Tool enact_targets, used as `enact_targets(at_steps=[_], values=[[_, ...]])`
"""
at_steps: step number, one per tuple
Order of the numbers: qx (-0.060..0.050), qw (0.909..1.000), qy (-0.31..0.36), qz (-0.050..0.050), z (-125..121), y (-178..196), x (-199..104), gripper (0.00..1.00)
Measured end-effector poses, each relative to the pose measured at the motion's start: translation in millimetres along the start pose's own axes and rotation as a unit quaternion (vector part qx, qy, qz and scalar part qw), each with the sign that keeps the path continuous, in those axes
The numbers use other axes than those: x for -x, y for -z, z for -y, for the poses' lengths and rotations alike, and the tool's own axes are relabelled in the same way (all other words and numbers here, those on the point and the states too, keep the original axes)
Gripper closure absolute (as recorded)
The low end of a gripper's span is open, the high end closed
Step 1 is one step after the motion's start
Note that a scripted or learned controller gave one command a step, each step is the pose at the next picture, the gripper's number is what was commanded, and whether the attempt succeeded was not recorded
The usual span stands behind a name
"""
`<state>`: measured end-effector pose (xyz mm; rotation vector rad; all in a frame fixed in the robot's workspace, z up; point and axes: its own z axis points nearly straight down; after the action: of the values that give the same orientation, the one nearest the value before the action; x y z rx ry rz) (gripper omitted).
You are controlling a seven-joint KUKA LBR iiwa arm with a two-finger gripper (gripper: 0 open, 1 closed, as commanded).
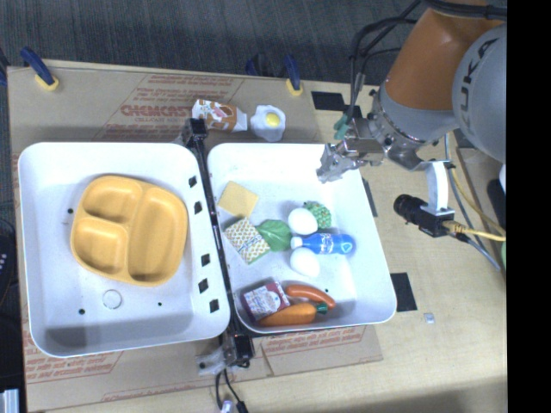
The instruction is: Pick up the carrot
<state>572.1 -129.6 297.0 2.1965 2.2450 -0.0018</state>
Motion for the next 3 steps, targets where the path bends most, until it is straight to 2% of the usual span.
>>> enact_targets(at_steps=[1,2,3], values=[[-0.001,0.9994,0.033,0.0,24,-24,70,1.0],[-0.002,0.9999,-0.013,-0.001,87,-46,79,1.0],[-0.001,0.9895,0.145,-0.001,97,-37,70,1.0]])
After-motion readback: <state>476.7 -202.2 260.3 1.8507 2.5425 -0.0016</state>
